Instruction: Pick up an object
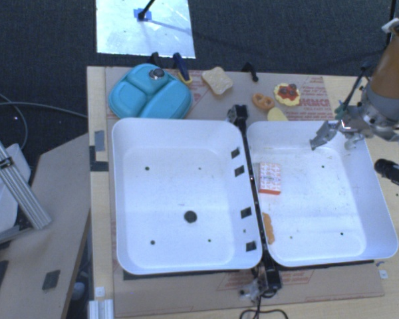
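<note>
The right bin (pixel 359 198) holds a small white and orange box (pixel 270 178) near its left wall. A thin orange piece (pixel 268 228) lies further forward against that same wall. A small dark round object (pixel 190 216) rests in the left bin (pixel 139 178). My gripper (pixel 334 139) hangs over the back right part of the right bin, well to the right of the box. It is open, with nothing between its fingers. Above it rises the arm's orange band (pixel 394 72).
Behind the bins lie a blue divided dish (pixel 149 93), a slice of toy toast (pixel 217 80), a pretzel (pixel 263 100), a small pizza (pixel 287 93) and a yellow piece (pixel 276 115). A black divider (pixel 246 171) runs between the bins. A black part (pixel 392 169) juts in at the right.
</note>
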You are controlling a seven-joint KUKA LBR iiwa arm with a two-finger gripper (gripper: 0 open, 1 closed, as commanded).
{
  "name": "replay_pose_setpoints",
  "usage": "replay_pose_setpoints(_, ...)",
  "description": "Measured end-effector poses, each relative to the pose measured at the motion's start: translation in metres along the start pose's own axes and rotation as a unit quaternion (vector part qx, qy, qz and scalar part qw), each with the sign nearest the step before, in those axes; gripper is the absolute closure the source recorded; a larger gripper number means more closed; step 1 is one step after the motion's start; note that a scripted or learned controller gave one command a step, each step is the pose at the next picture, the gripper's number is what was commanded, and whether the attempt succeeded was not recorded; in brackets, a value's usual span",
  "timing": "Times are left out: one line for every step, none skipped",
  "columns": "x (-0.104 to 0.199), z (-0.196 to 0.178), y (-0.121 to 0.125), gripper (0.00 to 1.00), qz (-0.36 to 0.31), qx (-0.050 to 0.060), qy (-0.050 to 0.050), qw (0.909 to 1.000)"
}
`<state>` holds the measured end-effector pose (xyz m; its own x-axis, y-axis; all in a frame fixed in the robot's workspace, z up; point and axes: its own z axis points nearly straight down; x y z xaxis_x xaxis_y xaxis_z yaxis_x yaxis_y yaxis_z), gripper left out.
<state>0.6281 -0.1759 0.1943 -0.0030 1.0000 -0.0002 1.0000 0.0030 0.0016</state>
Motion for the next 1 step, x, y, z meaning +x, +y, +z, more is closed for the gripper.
replay_pose_setpoints(0.0921,0.1106,-0.0218,0.00,-0.003,-0.005,0.000,1.0000)
